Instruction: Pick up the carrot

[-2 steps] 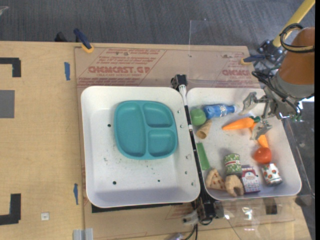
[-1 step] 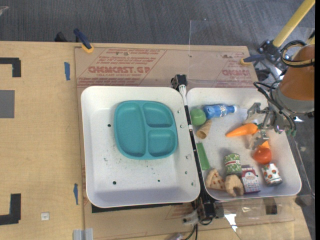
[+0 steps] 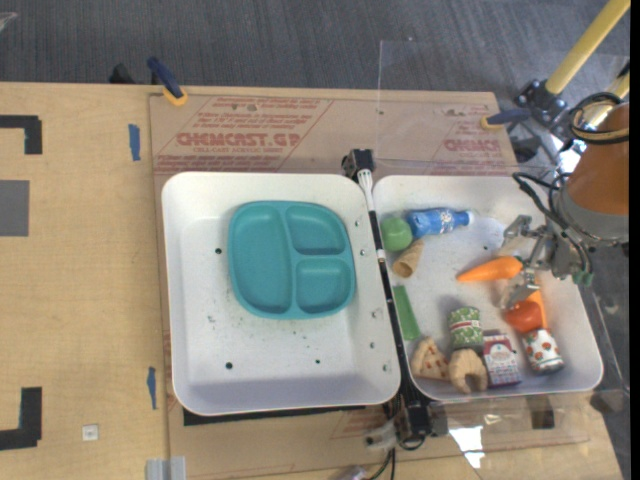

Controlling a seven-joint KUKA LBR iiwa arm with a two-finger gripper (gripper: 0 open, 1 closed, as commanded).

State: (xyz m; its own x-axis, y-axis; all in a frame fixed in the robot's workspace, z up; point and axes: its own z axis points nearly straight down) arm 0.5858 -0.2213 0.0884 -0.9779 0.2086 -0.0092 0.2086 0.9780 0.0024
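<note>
The orange carrot [image 3: 488, 270] lies in the right bin [image 3: 585, 373], pointing left, toward that bin's right-middle. My gripper [image 3: 520, 261] reaches in from the right and sits at the carrot's thick right end. Its two fingers [image 3: 519, 232] stand apart, one above and one below that end, with a gap wider than the carrot. The carrot rests between them without being pinched.
Around the carrot are a blue bottle [image 3: 438, 221], a green piece [image 3: 396, 234], a cone [image 3: 407, 259], a green stick [image 3: 404, 311], a red-orange item [image 3: 525, 314] just below the gripper, cans and small boxes [image 3: 500, 358]. The left bin [image 3: 190, 298] holds a teal divided plate [image 3: 292, 258].
</note>
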